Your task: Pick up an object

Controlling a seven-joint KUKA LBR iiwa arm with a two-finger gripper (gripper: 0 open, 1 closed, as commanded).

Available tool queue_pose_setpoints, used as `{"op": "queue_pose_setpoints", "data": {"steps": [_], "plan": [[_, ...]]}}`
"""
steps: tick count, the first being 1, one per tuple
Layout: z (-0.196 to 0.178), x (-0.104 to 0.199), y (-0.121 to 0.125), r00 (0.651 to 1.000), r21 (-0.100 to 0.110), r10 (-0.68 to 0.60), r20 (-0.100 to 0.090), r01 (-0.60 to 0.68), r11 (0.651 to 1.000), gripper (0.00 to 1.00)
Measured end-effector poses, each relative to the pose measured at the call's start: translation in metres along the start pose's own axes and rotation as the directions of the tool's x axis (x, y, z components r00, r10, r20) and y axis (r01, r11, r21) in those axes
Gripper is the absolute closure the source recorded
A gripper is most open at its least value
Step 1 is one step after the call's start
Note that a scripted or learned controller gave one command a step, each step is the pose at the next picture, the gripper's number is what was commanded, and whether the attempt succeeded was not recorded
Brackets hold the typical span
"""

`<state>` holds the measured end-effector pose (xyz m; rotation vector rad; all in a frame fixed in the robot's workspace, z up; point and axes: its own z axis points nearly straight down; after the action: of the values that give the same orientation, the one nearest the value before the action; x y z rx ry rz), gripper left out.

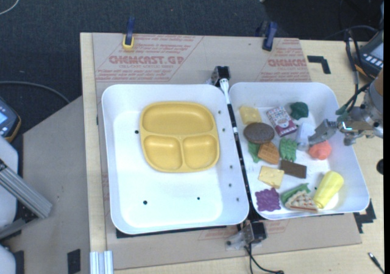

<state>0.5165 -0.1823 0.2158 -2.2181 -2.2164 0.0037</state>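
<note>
Nearest the camera, along the front rim of the right-hand shallow white plastic bin (350, 203), lie a slice of toy pizza (303, 201), a purple bunch of toy grapes (267, 199) and a yellow toy corn cob (327, 189). Taking that bin as the landmark, everything I might pick is inside it: a brown round cookie-like disc (259, 132) toward its left middle, a pale yellow cheese-like block (250, 114) behind that, a small pink-and-white printed packet (281, 120) near its centre back, a dark green leafy toy (298, 109) at its rear, and a round orange-red toy fruit (320, 150) toward its right side. My pincer (321, 133) reaches in over the bin's right rim and hangs just above and behind the orange-red fruit, apparently close to it. I cannot tell whether it is apart or together, and nothing is visibly gripped in it. Left of the landmark bin sits a second white bin (122, 206) holding a yellow three-compartment plastic tray (180, 136), with no toy food in it. My judgement: the pick is not yet done; I am at the approach stage, the orange-red fruit being the likeliest target, with closing on it and lifting left to do.
</note>
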Motion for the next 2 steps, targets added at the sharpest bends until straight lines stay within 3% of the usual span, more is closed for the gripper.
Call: {"op": "queue_pose_setpoints", "data": {"steps": [2], "plan": [[0.107, 0.017, 0.003, 1.0, 0.002, -0.001, -0.001, 0.001, 1.0, 0.0]]}}
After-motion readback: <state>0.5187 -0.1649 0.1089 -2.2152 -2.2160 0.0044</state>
